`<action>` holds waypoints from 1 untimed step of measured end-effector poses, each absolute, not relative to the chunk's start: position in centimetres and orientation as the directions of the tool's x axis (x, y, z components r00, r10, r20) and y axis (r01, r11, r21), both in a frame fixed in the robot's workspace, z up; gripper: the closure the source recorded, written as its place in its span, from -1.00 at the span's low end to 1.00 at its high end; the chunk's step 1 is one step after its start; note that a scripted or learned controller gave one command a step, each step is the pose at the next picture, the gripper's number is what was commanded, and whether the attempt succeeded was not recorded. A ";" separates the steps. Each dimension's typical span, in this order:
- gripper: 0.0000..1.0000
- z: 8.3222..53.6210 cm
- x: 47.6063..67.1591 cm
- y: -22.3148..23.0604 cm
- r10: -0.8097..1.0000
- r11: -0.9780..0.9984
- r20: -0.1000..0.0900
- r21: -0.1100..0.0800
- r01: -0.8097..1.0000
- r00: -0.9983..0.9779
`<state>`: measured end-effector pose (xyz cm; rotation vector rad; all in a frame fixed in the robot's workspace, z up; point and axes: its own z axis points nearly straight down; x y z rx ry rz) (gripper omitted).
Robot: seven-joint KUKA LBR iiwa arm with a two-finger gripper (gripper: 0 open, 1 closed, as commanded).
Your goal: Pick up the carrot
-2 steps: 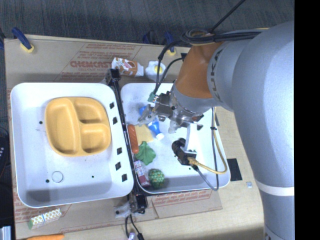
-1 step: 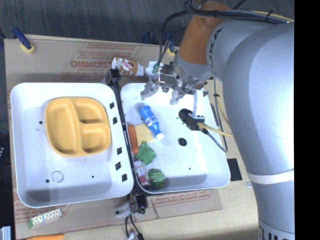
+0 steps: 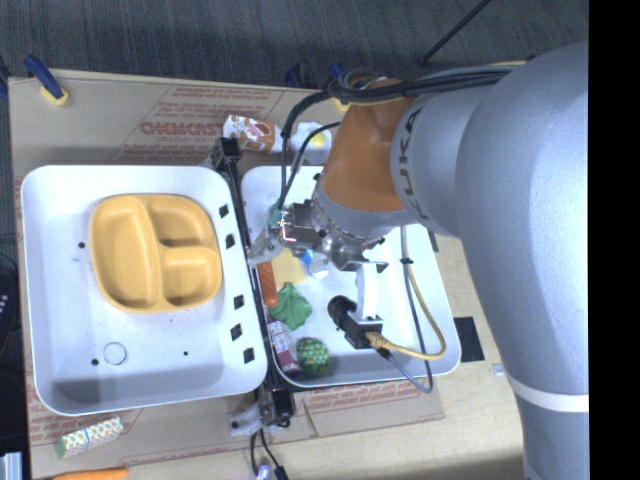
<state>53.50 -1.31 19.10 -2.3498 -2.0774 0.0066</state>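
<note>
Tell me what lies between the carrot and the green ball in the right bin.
In the camera view, a leafy green toy lies between the carrot above and the green ball below. A small can sits just left of the ball.

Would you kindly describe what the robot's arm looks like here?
The arm is bulky, smooth and light grey, with an orange band above the wrist bearing dark KUKA lettering. Black cables run along it, and a yellow cable loops below the wrist.
</note>
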 end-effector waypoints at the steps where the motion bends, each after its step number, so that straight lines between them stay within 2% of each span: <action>1: 1.00 20.1 53.5 -1.3 0.993 -0.120 0.000 -0.008 0.993 0.120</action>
